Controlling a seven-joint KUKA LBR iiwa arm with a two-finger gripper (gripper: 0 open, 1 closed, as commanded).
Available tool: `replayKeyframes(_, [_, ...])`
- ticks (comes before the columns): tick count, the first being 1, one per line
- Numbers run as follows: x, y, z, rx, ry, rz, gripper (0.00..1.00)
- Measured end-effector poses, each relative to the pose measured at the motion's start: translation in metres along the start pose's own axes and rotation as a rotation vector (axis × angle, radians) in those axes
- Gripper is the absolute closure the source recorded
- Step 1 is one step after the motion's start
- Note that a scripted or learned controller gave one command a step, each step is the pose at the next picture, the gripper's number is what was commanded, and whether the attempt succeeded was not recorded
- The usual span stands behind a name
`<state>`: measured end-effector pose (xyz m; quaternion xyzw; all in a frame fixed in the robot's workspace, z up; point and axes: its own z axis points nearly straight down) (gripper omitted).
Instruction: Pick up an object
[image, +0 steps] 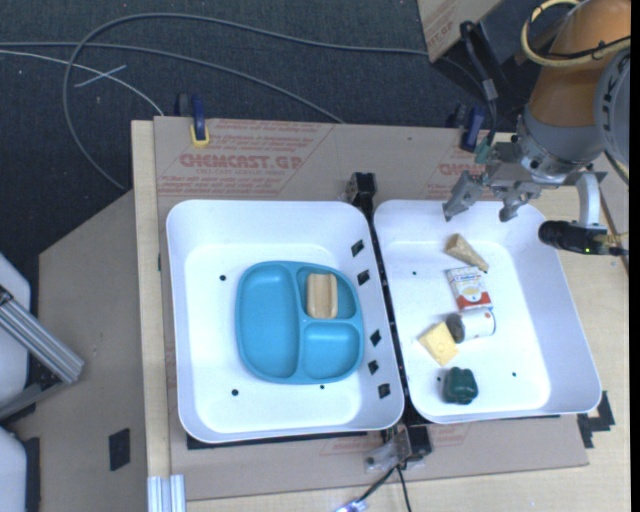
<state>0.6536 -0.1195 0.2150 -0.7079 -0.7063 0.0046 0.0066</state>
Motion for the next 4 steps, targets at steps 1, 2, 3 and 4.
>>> replayKeyframes(1, [0.000, 0.003, -0.009, -0.015, -0.002, -0.003, 0.00])
replayKeyframes(2, [0.006, 0.000, 0.034, -0.011, -0.002, -0.003, 0.00])
replayKeyframes(3, [0.010, 0.008, 0.079, -0.012, -0.002, -0.004, 0.00])
replayKeyframes(4, [0.007, 0.012, 0.123, -0.024, -0.011, -0.003, 0.00])
